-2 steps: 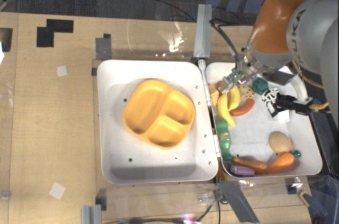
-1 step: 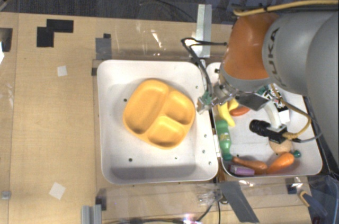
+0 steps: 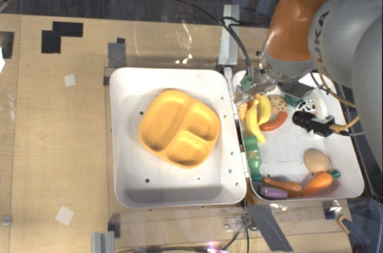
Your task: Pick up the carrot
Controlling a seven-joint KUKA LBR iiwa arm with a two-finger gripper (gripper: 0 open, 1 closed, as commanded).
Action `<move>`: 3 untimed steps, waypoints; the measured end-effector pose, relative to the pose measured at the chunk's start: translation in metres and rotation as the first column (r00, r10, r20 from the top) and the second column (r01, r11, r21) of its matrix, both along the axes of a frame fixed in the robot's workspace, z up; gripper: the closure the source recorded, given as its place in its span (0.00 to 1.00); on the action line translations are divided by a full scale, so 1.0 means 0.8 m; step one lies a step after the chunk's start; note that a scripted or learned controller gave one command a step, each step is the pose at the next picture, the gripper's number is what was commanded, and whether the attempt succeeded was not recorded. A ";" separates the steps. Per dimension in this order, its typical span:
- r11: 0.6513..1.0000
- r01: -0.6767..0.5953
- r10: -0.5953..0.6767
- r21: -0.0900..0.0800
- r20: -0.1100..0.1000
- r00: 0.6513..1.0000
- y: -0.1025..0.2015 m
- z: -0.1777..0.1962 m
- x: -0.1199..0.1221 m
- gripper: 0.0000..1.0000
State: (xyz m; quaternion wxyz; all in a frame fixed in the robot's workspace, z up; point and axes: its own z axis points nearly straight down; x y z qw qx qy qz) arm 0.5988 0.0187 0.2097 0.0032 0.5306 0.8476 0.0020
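carrot lies low in right bin; arm bends over bin's top, claw grip unclear.

The big grey arm leans in from the right. Its orange-banded wrist tips the two-finger gripper downward and leftward.

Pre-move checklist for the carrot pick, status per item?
1. Carrot located: ok, lies near the front edge of the right bin.
2. Gripper above carrot: not ok, it sits at the bin's back left corner, over the banana.
3. Finger state: cannot tell, hidden by the wrist.
4. Gripper empty: cannot tell.
5. Room around carrot: not ok, the egg sits just behind it and the purple piece lies nearby to its left.
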 end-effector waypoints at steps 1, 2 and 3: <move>0.984 0.177 -0.177 0.000 -0.006 0.984 -0.006 -0.033 -0.065 1.00; 0.898 0.440 -0.440 0.003 0.001 0.898 -0.083 0.116 0.012 1.00; 0.782 0.623 -0.623 -0.003 -0.013 0.782 0.020 -0.036 -0.088 1.00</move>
